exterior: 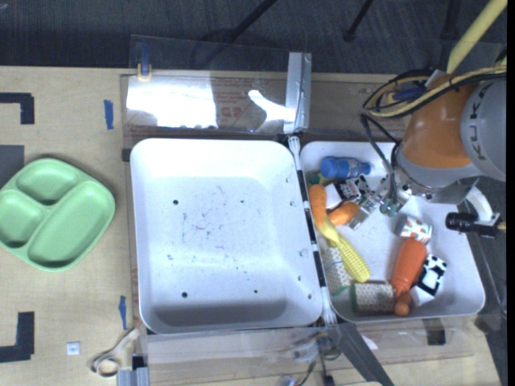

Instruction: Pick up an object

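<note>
Crowding the right bin [471,300]: toy corn [352,256], carrot [407,265], perhaps bottle [339,167].

Green divided plate [53,213], 3 compartments, sits on the wooden bench [64,312] at far left, well apart from the bins. Left white bin [153,163]: faint scuffs and a few small dark dots on its floor. Clear plastic panel [211,95] stands behind it, glare across the surface. Blue tape bits [108,113] and black corner marks [22,107] on the bench. Dark carpet [121,6] beyond.
</note>
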`<state>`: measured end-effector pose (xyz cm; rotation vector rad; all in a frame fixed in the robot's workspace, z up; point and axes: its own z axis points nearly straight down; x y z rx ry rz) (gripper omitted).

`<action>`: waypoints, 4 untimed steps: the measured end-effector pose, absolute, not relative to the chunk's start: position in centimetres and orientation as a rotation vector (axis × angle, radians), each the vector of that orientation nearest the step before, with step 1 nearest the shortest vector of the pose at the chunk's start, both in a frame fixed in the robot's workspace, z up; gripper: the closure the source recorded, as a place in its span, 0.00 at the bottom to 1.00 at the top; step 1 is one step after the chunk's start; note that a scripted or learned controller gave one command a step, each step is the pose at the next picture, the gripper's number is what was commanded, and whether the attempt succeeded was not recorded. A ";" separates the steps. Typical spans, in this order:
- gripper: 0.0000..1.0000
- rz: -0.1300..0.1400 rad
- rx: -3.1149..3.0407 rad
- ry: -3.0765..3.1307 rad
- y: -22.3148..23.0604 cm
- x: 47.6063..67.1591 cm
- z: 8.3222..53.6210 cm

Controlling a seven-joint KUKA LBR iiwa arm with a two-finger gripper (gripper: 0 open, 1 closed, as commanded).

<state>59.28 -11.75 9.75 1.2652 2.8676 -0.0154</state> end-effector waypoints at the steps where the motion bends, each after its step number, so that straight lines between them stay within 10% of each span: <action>1: 1.00 0.000 1.609 2.692 -12.2 59.3 8.8; 4: 1.00 -0.001 1.921 2.484 -8.2 64.9 33.0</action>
